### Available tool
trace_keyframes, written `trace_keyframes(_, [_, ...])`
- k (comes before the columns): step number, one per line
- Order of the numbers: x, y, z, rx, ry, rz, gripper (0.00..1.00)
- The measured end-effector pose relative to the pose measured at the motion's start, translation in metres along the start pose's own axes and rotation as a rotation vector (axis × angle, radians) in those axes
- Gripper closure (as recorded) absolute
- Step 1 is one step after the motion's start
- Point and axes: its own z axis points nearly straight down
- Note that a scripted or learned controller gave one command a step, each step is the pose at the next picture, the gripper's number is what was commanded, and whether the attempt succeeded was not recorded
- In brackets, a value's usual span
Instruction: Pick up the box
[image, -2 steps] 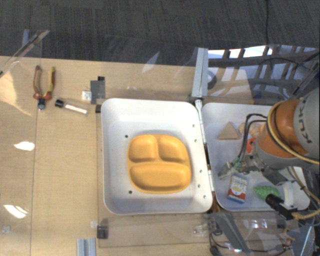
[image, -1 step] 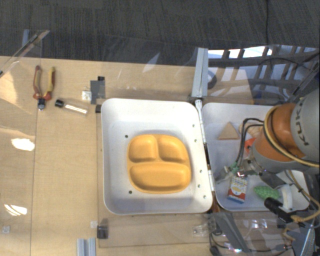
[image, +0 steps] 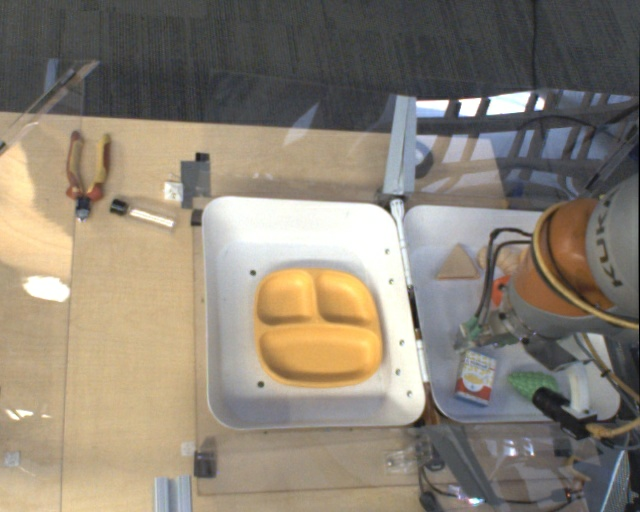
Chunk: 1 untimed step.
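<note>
Two white bins sit side by side on my bench. The left bin holds a yellow compartment tray. In the right bin I see the box, small and red-and-white, lying near the front left corner, with a green object just beside it and a tan wedge farther back. The arm hangs over this bin; the gripper sits just above the box, and I cannot tell its state. Pliers lie on the bench, far left.

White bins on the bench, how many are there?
2. The left bin holds a yellow tray; the right bin holds the box beneath the arm, which may hide other items.
</note>
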Motion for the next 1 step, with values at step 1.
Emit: trace_keyframes(1, [0.0, -0.0001, 0.0, 0.0, 0.0, 0.0, 0.0])
